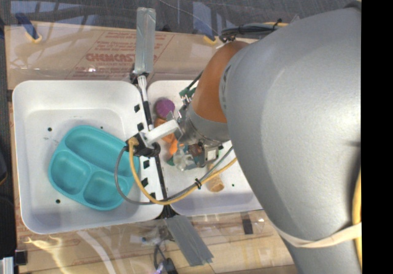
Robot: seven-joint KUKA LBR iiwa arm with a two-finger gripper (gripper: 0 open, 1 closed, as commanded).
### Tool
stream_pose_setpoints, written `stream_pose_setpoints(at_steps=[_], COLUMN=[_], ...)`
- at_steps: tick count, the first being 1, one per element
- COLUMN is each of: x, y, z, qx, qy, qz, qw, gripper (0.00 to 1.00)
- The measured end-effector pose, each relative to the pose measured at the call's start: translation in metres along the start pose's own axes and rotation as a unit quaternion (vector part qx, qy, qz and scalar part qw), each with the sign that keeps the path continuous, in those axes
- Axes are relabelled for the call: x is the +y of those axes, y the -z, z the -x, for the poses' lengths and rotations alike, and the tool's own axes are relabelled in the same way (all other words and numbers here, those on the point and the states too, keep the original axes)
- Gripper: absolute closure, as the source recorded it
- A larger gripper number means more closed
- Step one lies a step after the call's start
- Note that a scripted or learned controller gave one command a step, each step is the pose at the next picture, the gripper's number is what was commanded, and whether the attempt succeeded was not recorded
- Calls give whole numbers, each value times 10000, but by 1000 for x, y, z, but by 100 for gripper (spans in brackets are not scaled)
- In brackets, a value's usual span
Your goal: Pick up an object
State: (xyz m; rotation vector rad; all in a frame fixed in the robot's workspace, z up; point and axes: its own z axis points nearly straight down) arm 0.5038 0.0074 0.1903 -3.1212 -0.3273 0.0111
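Note:
My gripper (182, 157) is low in the right bin (202, 202), under the grey arm and orange band, among small objects. A purple round object (164, 106) lies just behind it near the divider. An orange piece (174, 143) and a teal bit (171, 159) sit close to the gripper's left side. A tan object (215, 185) rests in front of the gripper toward the bin's near side. The arm hides much of the right bin.
A teal sectioned plate (86, 168) lies in the left bin (37, 113). A yellow cable (140, 190) loops over the divider between the bins. A cardboard sheet (92, 51) lies behind the bins.

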Motion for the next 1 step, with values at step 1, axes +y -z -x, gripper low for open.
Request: stream_pose_setpoints(at_steps=[1], x=[-43], y=[0], z=[20], qx=[3], qy=[11], qz=[0], qw=[10000], gripper=[100])
